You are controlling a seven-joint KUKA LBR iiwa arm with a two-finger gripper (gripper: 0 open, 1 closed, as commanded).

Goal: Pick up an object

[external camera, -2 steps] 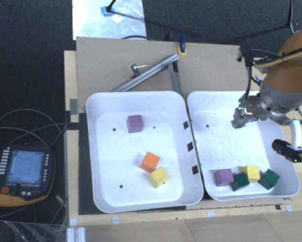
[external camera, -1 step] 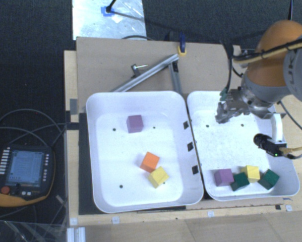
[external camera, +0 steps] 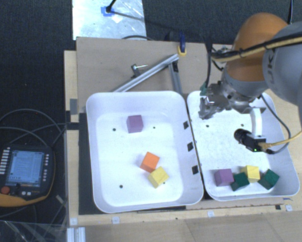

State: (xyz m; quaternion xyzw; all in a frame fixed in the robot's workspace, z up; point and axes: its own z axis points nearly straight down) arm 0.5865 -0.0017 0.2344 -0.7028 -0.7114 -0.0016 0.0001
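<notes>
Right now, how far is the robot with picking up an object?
Nothing looks picked up yet. The gripper is over the far left part of the right bin, and no block shows between its fingers. The purple block, two green blocks and yellow block lie at that bin's near edge. Reaching one, grasping and lifting all remain.
</notes>
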